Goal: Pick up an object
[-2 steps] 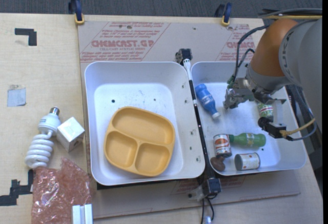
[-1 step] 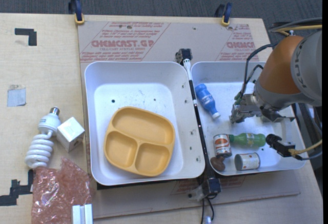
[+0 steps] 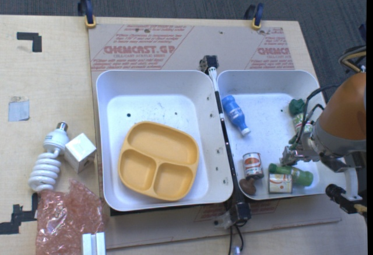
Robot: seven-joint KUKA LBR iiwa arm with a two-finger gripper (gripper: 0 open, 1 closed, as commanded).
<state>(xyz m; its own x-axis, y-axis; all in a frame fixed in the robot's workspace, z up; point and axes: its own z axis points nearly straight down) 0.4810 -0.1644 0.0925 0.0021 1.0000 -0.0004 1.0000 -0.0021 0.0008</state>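
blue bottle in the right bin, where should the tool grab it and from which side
Across the blue bottle's middle, coming straight down from above. It lies flat, white cap toward the small can, with bare bin floor on both long sides for the fingers.

left bin point(image 3: 105, 131): tray point(image 3: 158, 160) | right bin point(image 3: 265, 81): bottle point(image 3: 235, 114) behind can point(image 3: 252, 164) | bulb point(image 3: 48, 160) left of bins
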